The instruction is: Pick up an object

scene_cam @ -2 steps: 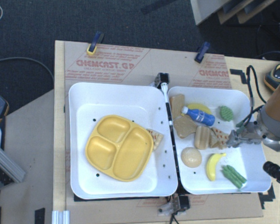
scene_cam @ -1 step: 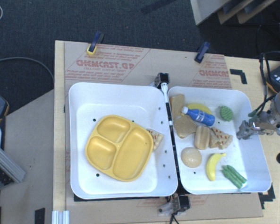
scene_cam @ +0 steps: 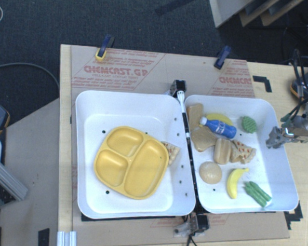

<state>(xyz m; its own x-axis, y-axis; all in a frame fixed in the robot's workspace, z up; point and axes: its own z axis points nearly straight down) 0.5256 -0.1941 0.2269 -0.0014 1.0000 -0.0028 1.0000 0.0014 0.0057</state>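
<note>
A yellow divided plate (scene_cam: 131, 161) is seen in the left bin (scene_cam: 85, 141); in the right bin (scene_cam: 277, 153), nearer than the blue bottle (scene_cam: 220, 128), a banana (scene_cam: 234, 182) and green beans (scene_cam: 257, 192) are laid. Right of the bottle, at the bin's far rim, the gripper (scene_cam: 276, 139) is held above the bin floor with nothing between its fingers; whether they are parted cannot be told.
</note>
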